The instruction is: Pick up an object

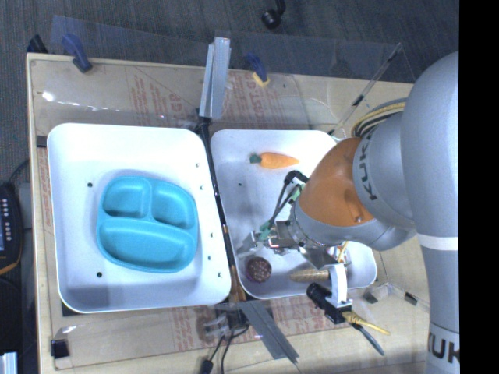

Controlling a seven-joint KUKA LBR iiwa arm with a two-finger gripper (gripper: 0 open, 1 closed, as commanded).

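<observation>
"kuka" lettering on arm (405,185)

A small orange toy carrot (277,160) with a green stub at its left end lies flat on its side near the far wall of the right-hand white bin (234,150). A small, round, dark brown object (258,269) sits near that bin's near left corner, well apart from the carrot. A pale, slender stick-like item (308,274) lies just right of it, partly hidden.

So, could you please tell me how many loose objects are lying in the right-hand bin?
2 visible: a carrot near the far wall and a small round brown object near the front-left corner. The arm covers part of the right bin, so more may be hidden.
</observation>
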